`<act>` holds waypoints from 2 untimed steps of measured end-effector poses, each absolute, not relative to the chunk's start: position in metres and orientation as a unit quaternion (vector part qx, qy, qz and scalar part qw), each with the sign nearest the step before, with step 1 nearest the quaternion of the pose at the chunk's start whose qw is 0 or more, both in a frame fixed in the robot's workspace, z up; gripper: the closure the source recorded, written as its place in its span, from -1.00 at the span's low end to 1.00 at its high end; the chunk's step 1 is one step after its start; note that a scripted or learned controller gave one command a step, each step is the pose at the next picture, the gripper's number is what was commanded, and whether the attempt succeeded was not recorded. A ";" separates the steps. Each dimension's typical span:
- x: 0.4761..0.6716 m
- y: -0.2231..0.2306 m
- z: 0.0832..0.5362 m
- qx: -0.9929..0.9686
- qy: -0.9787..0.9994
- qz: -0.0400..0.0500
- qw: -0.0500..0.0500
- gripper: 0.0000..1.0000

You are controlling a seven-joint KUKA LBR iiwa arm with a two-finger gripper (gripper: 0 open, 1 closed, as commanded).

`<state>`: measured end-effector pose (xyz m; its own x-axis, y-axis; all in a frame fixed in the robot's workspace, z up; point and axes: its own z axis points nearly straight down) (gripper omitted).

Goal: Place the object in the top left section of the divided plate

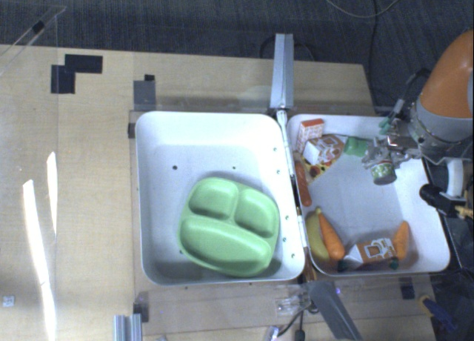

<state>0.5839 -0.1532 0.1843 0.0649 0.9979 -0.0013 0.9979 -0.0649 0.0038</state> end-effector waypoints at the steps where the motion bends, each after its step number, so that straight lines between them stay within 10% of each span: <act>1: 0.514 -0.117 0.130 0.805 0.593 0.001 0.001 1.00; 2: 0.508 -0.170 0.231 0.839 0.544 0.002 0.002 1.00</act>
